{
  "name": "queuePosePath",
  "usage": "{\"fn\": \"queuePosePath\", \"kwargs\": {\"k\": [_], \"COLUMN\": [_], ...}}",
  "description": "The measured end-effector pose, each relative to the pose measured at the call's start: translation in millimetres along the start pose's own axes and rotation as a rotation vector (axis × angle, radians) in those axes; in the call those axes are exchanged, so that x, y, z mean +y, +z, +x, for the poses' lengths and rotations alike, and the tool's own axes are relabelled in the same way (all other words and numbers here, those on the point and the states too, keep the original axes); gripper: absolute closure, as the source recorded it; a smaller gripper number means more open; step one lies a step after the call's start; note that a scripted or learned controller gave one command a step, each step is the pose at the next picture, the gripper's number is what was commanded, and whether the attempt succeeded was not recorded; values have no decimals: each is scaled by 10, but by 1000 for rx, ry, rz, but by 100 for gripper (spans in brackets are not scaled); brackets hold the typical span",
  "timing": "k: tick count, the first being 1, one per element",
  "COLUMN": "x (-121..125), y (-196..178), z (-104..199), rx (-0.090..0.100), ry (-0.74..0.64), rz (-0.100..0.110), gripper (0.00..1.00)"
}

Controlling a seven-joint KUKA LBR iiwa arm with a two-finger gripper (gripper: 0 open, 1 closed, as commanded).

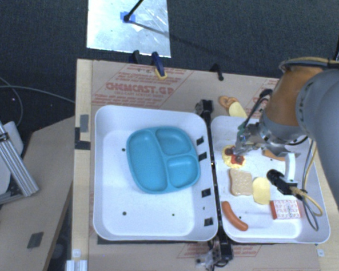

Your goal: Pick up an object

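On the cardboard-covered surface [144,84], the left shallow white bin [107,174] holds a light-blue plastic plate with three compartments [162,159], lying flat near the middle. The right white bin [318,227] carries the toy food: a red-and-yellow piece [235,159] near the bin's middle, a tan slice of toy bread [241,182] just below it, an orange-red toy sausage [234,215] toward the near edge, a pale yellow rounded piece [261,190] beside the bread, and a small red-and-white box [286,209] further right. The grey arm's jaws [237,146] hang right over the red-and-yellow piece; whether they are apart or together, I cannot tell.
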State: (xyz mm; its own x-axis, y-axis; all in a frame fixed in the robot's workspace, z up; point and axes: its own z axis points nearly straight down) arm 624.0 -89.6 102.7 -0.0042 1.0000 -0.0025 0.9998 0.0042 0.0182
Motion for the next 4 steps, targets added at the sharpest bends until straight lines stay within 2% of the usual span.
{"fn": "queuePosePath", "kwargs": {"k": [1,2,3,4], "x": [-642,-718,-1336,-1322], "y": [-883,-835,-2326,-2155], "z": [723,2006,1985,1327], "rx": [6,7,6,1], "ry": [-6,-11,-3,10], "rz": [13,17,10,15], "gripper": [100,100,100,100]}}
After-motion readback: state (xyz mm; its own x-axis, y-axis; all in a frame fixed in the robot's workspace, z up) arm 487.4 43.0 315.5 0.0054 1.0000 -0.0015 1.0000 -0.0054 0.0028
